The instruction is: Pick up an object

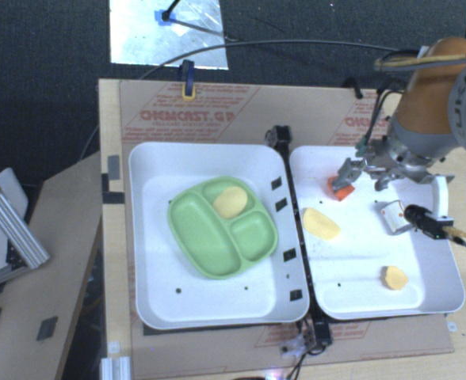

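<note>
My gripper (365,179) hangs over the back of the right bin (447,291), its two grey fingers spread apart, so it is open. A small red-orange block (341,189) lies on the bin floor right at the tip of the left finger (348,169), not between the fingers. A pale yellow wedge (320,224) lies near the bin's left wall. A small yellow-orange chunk (394,277) sits toward the front. A grey-white piece (391,215) lies just below the right finger.
The left bin (150,291) holds a green divided plate (209,248) with a yellow lump (231,202) in its upper compartment. A black divider (295,236) separates the bins. The grey arm with its orange band (431,93) enters from the right.
</note>
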Available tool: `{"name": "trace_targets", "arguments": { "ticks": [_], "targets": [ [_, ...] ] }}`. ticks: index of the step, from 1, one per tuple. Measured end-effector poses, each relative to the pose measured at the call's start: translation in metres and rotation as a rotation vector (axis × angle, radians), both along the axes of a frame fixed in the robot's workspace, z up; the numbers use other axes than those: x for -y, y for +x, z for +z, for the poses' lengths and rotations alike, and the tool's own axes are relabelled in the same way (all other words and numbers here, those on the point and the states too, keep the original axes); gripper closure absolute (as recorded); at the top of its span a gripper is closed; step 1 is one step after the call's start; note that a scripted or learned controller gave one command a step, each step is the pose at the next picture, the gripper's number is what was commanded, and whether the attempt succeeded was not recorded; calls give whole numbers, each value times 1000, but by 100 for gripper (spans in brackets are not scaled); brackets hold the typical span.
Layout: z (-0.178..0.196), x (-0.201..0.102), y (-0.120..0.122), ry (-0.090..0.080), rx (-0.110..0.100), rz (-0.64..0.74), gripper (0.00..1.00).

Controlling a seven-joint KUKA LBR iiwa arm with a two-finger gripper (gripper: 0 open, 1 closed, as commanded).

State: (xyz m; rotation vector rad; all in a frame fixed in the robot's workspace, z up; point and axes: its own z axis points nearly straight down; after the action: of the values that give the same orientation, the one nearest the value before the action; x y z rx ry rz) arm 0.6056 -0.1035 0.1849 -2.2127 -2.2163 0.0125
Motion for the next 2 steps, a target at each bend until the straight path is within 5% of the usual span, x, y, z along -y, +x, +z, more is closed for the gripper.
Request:
{"name": "trace_targets", "arguments": {
  "ticks": [1, 2],
  "targets": [
    [8, 0, 3, -1, 14, 2, 0],
    [-42, -10, 0, -1, 11, 4, 0]
  ]
}}
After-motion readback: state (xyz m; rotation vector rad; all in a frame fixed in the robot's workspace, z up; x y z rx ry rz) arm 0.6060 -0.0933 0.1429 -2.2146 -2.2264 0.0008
